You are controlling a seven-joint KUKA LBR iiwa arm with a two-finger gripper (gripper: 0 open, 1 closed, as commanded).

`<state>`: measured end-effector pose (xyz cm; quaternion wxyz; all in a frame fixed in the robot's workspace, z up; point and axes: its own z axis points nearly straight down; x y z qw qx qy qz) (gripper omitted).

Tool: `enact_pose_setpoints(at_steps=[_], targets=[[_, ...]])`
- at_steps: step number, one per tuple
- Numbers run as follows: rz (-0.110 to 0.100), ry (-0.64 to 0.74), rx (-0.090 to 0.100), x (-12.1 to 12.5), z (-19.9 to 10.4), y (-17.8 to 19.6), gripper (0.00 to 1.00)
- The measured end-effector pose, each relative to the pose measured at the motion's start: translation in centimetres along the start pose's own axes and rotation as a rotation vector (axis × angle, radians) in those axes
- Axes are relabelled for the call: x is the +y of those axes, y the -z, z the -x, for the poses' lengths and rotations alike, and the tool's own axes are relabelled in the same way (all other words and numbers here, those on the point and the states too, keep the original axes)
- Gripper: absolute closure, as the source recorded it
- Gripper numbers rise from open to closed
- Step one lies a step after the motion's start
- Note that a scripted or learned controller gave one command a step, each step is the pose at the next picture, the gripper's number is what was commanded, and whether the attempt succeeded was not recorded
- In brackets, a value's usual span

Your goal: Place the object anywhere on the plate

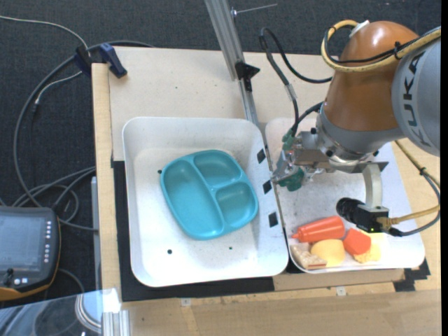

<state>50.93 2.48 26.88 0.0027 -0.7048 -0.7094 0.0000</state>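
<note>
Just one camera here, mounted up above the bench [105, 187] and looking down at a slant. It's far enough back to catch both white bins [140, 257] edge to edge, and the arm [378, 82] reaches in from the right.

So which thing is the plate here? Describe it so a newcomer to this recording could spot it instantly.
Start at the two white bins side by side and take the left bin, away from the arm. The plate lies in its middle: a turquoise tray with rounded corners, split into three compartments. Its neighbours, the orange and yellow toy foods, are piled in the right bin's near corner.
</note>
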Motion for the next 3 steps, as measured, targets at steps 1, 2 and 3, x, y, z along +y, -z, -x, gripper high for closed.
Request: enact_pose_setpoints(at_steps=[1, 2, 3], targets=[[0.0, 0.0, -0.002, 0.7, -5.5, -1.4, 1.0], [-0.004, -0.001, -0.002, -0.1, -10.6, -3.6, 1.0], [-0.001, -0.006, -0.003, 0.0, -10.3, -3.4, 0.0]])
